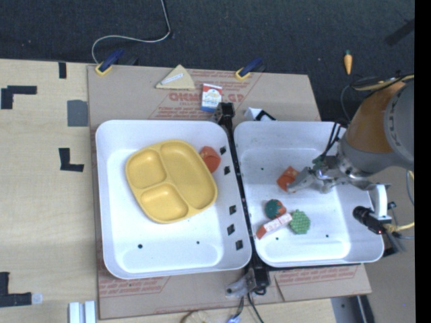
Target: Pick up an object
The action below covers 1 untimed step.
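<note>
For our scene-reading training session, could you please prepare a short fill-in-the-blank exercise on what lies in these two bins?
1. The yellow divided plate lies in the ____ bin as the camera sees it.
2. The yellow divided plate has ____ compartments.
3. The arm's gripper is next to the small ____ block in the right bin.
4. The green ball lies in the same bin as the ____.

Missing words: left; three; orange; gripper
</note>
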{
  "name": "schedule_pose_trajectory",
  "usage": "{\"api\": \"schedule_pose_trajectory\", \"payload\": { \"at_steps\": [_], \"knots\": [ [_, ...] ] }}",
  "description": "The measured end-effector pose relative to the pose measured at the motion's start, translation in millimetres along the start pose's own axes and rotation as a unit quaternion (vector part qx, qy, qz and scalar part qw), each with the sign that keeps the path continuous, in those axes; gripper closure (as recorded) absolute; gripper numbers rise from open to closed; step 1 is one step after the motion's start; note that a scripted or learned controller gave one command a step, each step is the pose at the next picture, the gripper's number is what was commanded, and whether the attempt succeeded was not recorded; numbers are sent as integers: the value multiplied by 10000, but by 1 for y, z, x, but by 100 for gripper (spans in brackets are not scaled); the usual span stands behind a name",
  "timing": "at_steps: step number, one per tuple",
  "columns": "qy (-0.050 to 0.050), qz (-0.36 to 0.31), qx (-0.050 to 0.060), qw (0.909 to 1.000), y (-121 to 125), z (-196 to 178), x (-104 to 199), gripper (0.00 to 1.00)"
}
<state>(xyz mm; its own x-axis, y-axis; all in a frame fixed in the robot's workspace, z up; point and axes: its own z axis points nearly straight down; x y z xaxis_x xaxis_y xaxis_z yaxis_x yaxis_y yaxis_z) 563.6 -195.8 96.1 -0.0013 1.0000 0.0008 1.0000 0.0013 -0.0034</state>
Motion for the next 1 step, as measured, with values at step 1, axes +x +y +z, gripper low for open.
{"api": "schedule_pose_trajectory", "payload": {
  "at_steps": [1],
  "knots": [
    [-12,-7,-44,10000,45,9,55,0]
  ]
}}
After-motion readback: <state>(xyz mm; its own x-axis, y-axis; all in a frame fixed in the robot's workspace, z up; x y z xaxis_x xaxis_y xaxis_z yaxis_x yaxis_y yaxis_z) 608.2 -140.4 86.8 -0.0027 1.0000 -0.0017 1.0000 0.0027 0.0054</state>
